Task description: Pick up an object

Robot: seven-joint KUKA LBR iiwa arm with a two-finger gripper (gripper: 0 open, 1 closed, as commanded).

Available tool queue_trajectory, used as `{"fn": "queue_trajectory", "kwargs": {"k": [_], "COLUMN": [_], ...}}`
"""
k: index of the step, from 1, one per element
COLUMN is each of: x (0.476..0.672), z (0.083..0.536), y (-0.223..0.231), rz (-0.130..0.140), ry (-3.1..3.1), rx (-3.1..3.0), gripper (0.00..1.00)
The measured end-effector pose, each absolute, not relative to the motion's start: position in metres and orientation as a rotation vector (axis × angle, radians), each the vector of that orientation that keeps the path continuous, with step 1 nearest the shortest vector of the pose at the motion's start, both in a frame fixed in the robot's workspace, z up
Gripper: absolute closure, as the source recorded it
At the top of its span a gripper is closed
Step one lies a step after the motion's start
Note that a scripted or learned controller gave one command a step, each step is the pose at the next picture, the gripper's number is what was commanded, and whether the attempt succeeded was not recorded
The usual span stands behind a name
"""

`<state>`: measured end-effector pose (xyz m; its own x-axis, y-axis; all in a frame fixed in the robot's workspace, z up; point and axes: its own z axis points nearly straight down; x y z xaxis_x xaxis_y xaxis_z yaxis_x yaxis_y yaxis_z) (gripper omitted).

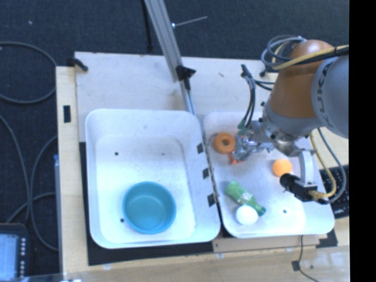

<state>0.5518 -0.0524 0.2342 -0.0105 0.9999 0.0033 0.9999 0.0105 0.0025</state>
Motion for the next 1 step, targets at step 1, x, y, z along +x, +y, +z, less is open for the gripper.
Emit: {"fn": "queue_trajectory", "kwargs": {"k": [1], "x": [0.5774], "z": [0.2399], "y": [-0.0061], "rz": [-0.004], "ry": [-2.231], "rx": [-2.209], "gripper": [1.00]}}
